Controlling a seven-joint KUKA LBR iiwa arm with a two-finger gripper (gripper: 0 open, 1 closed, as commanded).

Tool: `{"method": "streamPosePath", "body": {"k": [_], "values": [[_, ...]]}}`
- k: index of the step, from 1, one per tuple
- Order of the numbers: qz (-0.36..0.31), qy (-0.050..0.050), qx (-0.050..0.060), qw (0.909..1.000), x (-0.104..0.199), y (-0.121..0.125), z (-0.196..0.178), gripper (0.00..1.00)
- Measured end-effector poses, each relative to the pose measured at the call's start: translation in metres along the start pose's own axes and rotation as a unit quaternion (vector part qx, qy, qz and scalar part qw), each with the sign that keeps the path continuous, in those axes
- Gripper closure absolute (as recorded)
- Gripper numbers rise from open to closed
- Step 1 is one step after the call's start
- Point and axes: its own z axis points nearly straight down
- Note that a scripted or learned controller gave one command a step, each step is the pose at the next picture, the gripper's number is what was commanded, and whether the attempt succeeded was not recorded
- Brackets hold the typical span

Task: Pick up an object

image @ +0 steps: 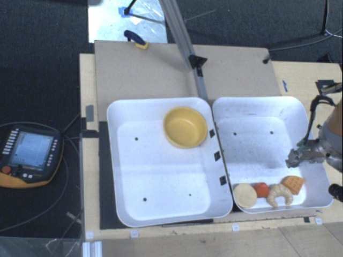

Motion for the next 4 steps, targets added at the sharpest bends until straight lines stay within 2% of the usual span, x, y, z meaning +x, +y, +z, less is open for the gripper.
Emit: {"method": "streamPosePath", "body": {"k": [3, 4], "values": [[0.000, 0.000, -0.002, 1.0000, 0.005, -0.008, -0.141, 1.00], [-0.003, 0.001, 0.000, 1.0000, 0.063, 0.005, -0.130, 1.00]]}}
